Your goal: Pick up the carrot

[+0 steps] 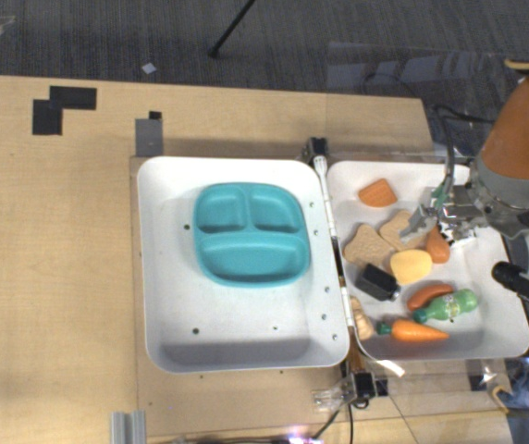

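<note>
The orange plastic carrot with a green top [418, 331] is seen lying ungrasped near the right white bin's [514, 340] front edge, while the end effector [442, 213], its opening not discernible, hovers toward the bin's back, leaving the pickup undone.

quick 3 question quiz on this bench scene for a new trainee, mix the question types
1. True or false: the carrot lies in the right bin.
2. Multiple choice: what sits in the left bin? A) a teal divided plate B) a black block C) a bread slice
3. Fill in: the gripper hovers over the ___ bin, away from the carrot.

Key: 1 true. 2 A, the teal divided plate. 3 right.
</note>
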You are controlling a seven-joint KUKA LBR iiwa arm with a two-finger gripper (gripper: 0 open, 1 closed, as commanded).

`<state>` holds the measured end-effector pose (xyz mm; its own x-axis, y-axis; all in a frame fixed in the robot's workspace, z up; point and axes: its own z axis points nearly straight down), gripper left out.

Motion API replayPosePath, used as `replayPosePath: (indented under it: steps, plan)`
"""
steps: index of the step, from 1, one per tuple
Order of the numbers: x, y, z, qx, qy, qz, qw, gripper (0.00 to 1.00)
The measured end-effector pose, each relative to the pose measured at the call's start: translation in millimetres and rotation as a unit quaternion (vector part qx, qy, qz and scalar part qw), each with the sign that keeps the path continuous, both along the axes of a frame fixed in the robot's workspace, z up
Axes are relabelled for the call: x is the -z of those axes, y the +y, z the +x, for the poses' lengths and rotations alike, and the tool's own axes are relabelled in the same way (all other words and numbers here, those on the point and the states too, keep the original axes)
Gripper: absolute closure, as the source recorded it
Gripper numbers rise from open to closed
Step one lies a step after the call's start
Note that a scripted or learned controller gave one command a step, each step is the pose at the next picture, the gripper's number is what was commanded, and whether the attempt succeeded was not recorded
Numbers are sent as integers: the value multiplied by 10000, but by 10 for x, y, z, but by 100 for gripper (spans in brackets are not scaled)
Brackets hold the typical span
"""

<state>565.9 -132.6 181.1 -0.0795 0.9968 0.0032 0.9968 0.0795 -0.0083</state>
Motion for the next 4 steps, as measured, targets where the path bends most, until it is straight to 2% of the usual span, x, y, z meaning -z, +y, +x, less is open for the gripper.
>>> replayPosePath:
  steps: [1, 2, 3, 4]
  plan:
    - [796, 267, -467, 403, -99, -22, 9991, 0]
    - [697, 284, -447, 381, -116, -16, 9992, 100]
    - [-254, 1138, -436, 1349, -81, 6, 9908, 100]
    - [-346, 1119, -426, 1316, -82, -8, 9913, 100]
